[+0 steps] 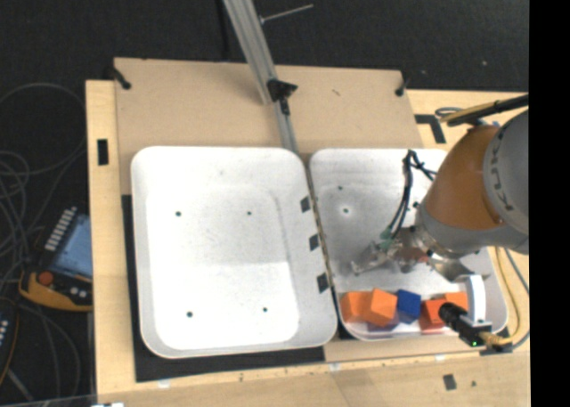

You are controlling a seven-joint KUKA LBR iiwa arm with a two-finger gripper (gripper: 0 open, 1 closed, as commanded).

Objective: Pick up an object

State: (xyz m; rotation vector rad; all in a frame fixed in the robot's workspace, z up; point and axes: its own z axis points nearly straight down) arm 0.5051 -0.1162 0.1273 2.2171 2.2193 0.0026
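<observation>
The hand [383, 258] hangs low over the right shallow white bin [356, 174]; whether it is clenched or released I cannot tell. Along that bin's near edge lie orange blocks [370, 305] and a small blue block [408, 304], just nearward of the hand.

no readable text, labels or numbers

Bins: two, a left bin [223, 245] and a right bin [356, 187]. Orange blocks: two, one [370, 306] and another [434, 313]. Blue block [409, 304]: one was counted.
</observation>
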